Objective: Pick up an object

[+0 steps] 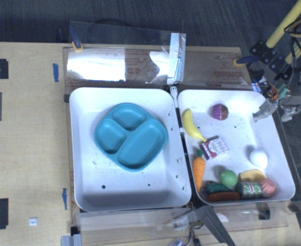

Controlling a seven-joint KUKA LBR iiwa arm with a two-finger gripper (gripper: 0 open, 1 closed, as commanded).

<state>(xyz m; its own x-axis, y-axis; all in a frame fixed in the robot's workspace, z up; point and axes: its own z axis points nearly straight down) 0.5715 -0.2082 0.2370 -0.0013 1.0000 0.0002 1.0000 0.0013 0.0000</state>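
The right bin (pixel 238 129) holds several small items: a yellow banana (pixel 190 125), a purple ball (pixel 219 111), a red and white carton (pixel 215 147), an orange carrot (pixel 198 171), a green lime (pixel 228 178), a white egg (pixel 258 159) and a labelled can (pixel 253 189) lying on its side. My gripper (pixel 264 110) hangs at the bin's far right rim, with grey metal parts reaching in over the edge. It is well right of the purple ball and above the egg, touching none of the items.
The left bin (pixel 89 178) carries a blue divided plate (pixel 131 136). A clear plastic sheet (pixel 125 60) stands behind the bins. Cables and a yellow pole (pixel 288 19) crowd the upper right. Bare bin floor lies between the purple ball and the egg.
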